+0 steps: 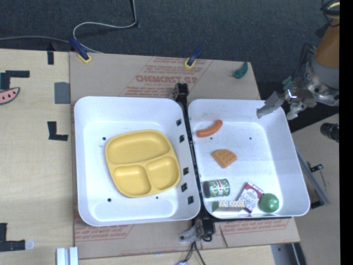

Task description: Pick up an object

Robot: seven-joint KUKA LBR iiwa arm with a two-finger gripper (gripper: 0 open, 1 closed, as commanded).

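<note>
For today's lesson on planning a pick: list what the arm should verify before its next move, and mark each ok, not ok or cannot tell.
1. Objects lie in the right bin: ok.
2. Sausage lies apart from the cracker: ok.
3. Can, packet and green ball are spaced apart: not ok, crowded together.
4. Hand is above a target: not ok, it is at the bin's far right rim.
5. Hand is open: cannot tell.

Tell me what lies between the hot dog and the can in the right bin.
In the camera view, the cracker lies between the hot dog and the can, on the bin's white floor, apart from both.
</note>
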